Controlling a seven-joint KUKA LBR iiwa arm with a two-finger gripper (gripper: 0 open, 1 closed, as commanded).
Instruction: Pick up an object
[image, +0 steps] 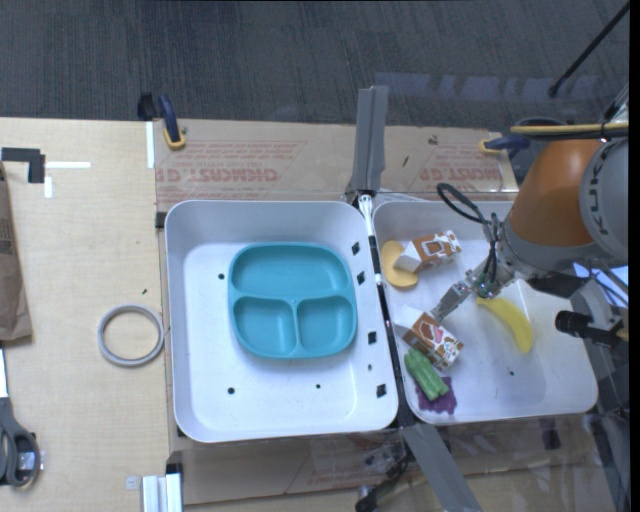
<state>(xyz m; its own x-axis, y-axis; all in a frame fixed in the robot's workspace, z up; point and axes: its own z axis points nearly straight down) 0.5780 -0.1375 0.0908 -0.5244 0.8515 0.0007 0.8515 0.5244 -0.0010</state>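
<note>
camera view, from above the bench at a slant: i see two shallow white bins side by side. the left bin (200, 400) holds a teal divided plate (294, 299) in its middle. the right bin (560, 400) holds the loose items: a pale round piece (398, 265) at the far left, a small brown and white packet (437, 247) just right of it, a second packet (434, 341) nearer me, a green piece (426, 376) lying on something purple (442, 400) at the near left corner, and a banana (510, 322) toward the right.

my arm comes in from the right, its orange band (560, 195) over the far right of that bin. the gripper (455, 298) hangs low in the middle of the right bin, between the two packets and left of the banana. i see nothing between its fingers; whether they stand apart or together i cannot tell at this size.

my judgement: the second packet is closest, just near and left of the fingertips. it looks light, crinkly and a little slippery, so i would pinch it across its narrow width. the banana is soft, curved and would bruise.

on the table left of the bins lies a grey ring (130, 334).
</note>
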